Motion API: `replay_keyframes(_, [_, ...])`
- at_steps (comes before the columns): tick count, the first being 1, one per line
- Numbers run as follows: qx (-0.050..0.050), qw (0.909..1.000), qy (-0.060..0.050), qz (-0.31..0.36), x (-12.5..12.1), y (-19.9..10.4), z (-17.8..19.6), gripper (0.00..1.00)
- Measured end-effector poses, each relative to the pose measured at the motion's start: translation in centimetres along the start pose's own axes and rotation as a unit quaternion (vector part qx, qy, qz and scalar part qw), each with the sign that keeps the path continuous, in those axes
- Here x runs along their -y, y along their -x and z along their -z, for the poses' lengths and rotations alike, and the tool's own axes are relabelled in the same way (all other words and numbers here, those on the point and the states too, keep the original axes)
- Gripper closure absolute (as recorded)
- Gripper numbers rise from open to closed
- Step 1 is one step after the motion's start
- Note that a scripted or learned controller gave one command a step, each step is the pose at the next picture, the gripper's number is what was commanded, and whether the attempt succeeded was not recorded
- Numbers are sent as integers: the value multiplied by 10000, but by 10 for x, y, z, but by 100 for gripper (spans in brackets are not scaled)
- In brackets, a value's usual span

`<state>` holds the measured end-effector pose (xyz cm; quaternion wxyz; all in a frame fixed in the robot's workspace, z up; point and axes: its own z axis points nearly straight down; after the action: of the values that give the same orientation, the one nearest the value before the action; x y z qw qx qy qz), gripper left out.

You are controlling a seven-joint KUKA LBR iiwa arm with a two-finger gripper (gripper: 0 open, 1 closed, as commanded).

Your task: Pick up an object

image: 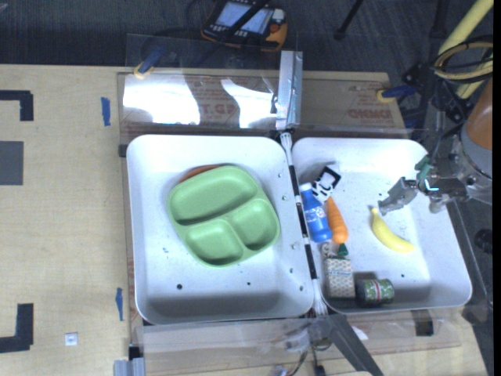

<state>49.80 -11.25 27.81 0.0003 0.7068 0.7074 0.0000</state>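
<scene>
Camera view, we read no clear label on the blue bottle, red print on cardboard too blurred, gripper open above banana, white bins on tan bench, dark floor.

Divided plate in left bin, banana, carrot, bottle in right bin

one fixed camera, above bench, looking down aslant on both bins
</scene>
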Motion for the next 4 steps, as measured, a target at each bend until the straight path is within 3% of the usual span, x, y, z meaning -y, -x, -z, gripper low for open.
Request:
replay_keyframes(1, [-5,9989,-5,-471,-8,62,-91,0])
replay_keyframes(2, [-1,10000,9,40,-17,72,-191,0])
replay_keyframes(3, [-4,10000,18,32,-17,72,-181,100])
replay_keyframes(4, [-4,10000,17,33,-17,72,-181,0])
